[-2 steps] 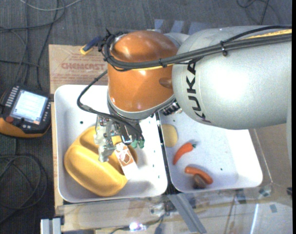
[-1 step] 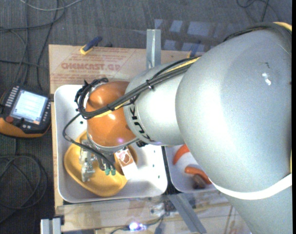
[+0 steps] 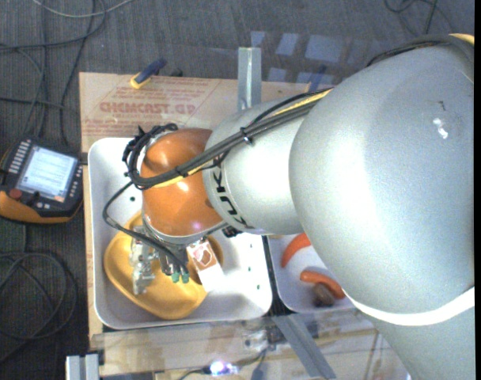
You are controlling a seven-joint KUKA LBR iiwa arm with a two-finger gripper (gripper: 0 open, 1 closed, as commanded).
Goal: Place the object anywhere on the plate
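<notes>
A small brown-and-white box-like object (image 3: pixel 204 261) lies at the right edge of the round yellow plate (image 3: pixel 155 290), tilted, in the left white bin (image 3: pixel 102 212). The gripper (image 3: pixel 149 266) hangs just to its left, over the plate's middle, so the object sits beside the claw rather than under it. Whether the claw is released or clenched cannot be told, since the metal parts blur together against the yellow surface. Dark cables (image 3: pixel 142 153) loop around the orange band (image 3: pixel 177 184) above the wrist, and the grey arm (image 3: pixel 359 188) covers most of the right white bin (image 3: pixel 284 295). In the visible corner of that bin lie an orange-and-white item (image 3: pixel 297 252) and a small brown thing (image 3: pixel 326 293). An orange handheld control pendant (image 3: pixel 39 180) with a lit screen rests on the dark floor left of the bench.
</notes>
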